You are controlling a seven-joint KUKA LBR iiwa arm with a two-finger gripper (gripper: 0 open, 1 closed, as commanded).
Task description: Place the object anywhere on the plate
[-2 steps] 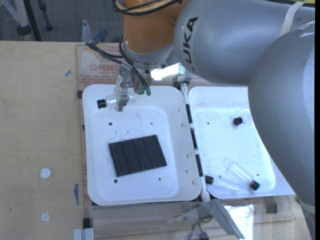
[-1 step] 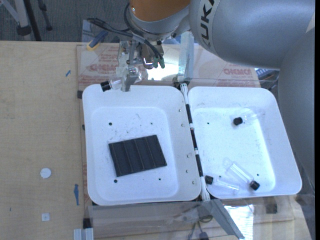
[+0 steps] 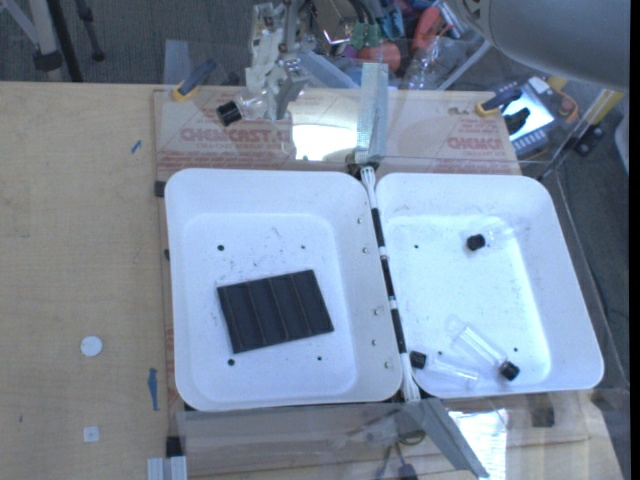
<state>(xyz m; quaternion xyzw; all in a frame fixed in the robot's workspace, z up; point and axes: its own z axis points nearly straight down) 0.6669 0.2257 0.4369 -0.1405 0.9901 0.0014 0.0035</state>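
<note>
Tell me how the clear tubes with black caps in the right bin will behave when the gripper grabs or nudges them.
The clear tubes lie on their sides, so they would probably roll when nudged. They look small, thin and see-through, so likely light, and smooth enough to slip between fingers. Resting near the right bin floor's lower edge, a push may send them against its wall.

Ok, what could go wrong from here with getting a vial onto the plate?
The vials are clear and hard to make out against the white right bin; a grasp could miss.

Two lie close together near the bin's front wall, so the fingers may nudge both or hit the wall.

A round vial may roll off the ridged dark plate in the left bin.
</note>
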